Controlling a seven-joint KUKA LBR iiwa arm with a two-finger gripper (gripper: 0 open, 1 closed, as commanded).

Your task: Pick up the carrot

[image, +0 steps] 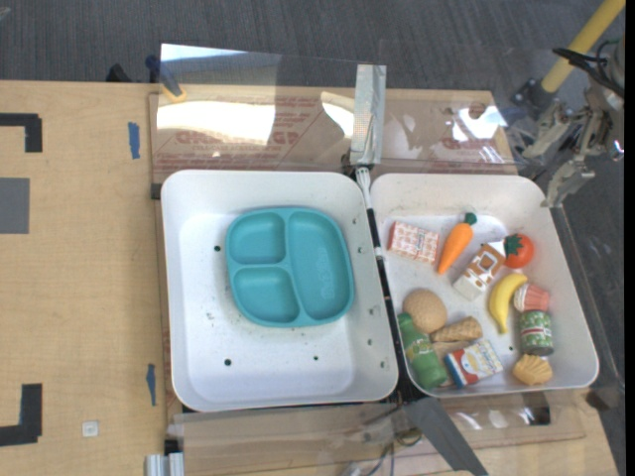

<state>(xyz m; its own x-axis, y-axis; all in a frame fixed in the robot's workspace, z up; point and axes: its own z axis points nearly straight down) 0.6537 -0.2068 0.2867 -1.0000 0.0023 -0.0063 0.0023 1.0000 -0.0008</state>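
Note:
The carrot is orange with a green top and lies tilted in the upper middle of the right bin, its green end pointing away. It rests between a pink-and-white wafer pack and a small carton. My gripper hangs over the far right corner of that bin, up and to the right of the carrot and well apart from it. Nothing shows in its grasp.
The right bin also holds a tomato, a banana, a bread roll, a green bottle, a can and other toy foods. In the left bin lies a teal divided plate.

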